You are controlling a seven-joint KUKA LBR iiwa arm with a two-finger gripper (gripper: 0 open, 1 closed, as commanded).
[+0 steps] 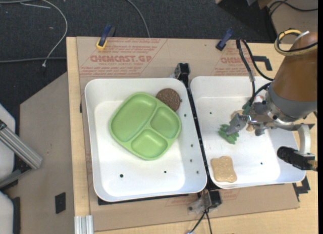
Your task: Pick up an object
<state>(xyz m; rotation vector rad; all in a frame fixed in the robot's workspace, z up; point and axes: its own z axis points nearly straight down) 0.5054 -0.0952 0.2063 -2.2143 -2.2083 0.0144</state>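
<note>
The arm reached in from the right of the frame, its gripper (236, 126) low over the right bin (262, 170), fingers apart and straddling the top of a small green object (229, 134) on the bin floor near the middle; a tan slice of bread (223, 170) lay at that bin's lower left corner. In the left bin (103, 167) sat a green divided plate (146, 125), with a brown round patty (168, 98) touching its upper right edge.

Blue clamps (104, 35) on the cardboard-covered bench (126, 51); cables (60, 10) beyond, perhaps loose.
</note>
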